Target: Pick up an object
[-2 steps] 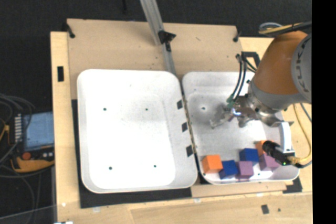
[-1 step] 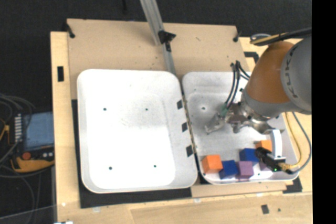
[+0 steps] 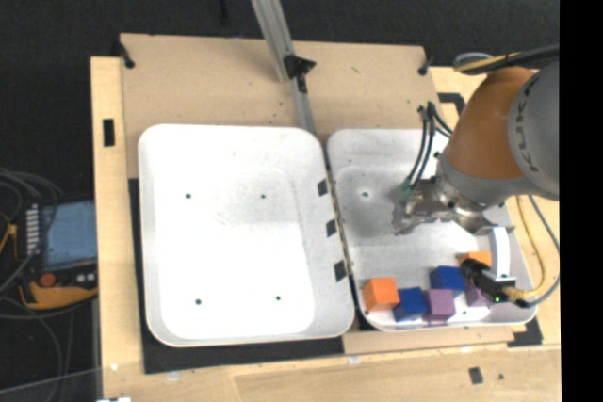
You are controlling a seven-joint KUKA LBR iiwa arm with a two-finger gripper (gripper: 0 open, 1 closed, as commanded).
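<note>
My gripper (image 3: 407,217) hangs over the middle of the right bin (image 3: 363,165), below the grey arm with its orange band. Its fingers point down toward the bin floor and nothing shows between them. Along the bin's near edge lie several blocks: an orange block (image 3: 381,293), a blue block (image 3: 411,304), a purple block (image 3: 442,303), a second blue block (image 3: 448,278) and a small orange piece (image 3: 478,259). The gripper stands apart from them, up and to the left of the blue and purple ones.
The left bin (image 3: 236,231) lies beside the right one, with black clips along the shared rim. A slanted metal pole (image 3: 268,9) rises behind the bins. Cables and a handheld unit (image 3: 57,245) lie off the bench at left.
</note>
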